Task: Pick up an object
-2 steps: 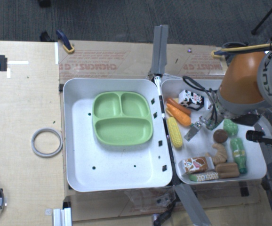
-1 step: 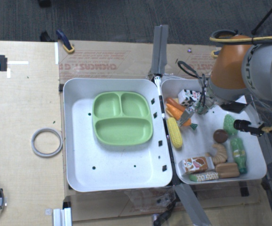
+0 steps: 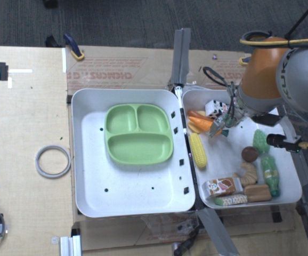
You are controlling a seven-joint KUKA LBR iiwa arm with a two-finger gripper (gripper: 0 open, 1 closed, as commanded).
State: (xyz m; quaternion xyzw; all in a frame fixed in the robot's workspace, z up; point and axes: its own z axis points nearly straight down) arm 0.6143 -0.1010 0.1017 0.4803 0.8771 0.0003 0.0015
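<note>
1. Hanging low over the right bin [image 3: 290, 188], the gripper [image 3: 218, 128] is sitting just above the orange carrot [image 3: 201, 122]; whether it is spread or closed cannot be told at this size, and whether it is touching the carrot cannot be told either.
2. Grey arm [image 3: 298, 73] with its orange band [image 3: 263, 71] is reaching in from the right, with cables looping beside the wrist.
3. Smooth, tapered carrot is lying at the bin's upper left, next to a small black-and-white item [image 3: 213, 109].
4. Bumpy yellow corn cob [image 3: 198, 150] is lying lengthwise just below the carrot, along the bin's left wall.
5. Further right, a round brown piece [image 3: 250, 154], a green bottle [image 3: 269, 174] and a pale green lump [image 3: 260, 141] are sitting close together.
6. Along the near wall, a printed carton [image 3: 223, 186] and a brown loaf-like block [image 3: 257, 192] are resting side by side.
7. Glossy white left bin [image 3: 87, 196] is holding a light green divided plate [image 3: 139, 134] with three compartments.
8. On the wooden bench [image 3: 21, 116], a grey ring [image 3: 53, 160] is lying flat.
</note>
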